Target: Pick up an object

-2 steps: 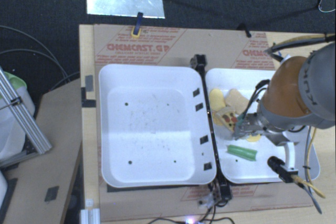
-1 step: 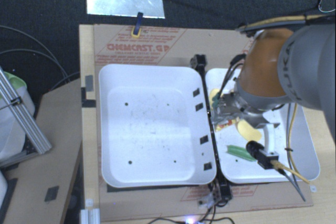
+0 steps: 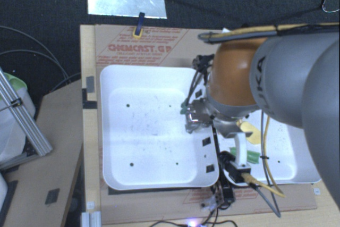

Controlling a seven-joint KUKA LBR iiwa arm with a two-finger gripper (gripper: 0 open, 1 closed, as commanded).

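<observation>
End effector (image 3: 192, 120) beside horizontal green object (image 3: 253, 157).

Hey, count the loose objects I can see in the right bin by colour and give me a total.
Yellow: 1, the yellow object.
Green: 1, the green object.
Total: 2 showing in the right bin; the arm covers much of it.

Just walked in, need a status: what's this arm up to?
The KUKA arm reaches in over the seam between the two white bins, its end effector low at the left bin's right wall. A yellow object and a green one lie in the right bin. No object is seen in its grip.
</observation>
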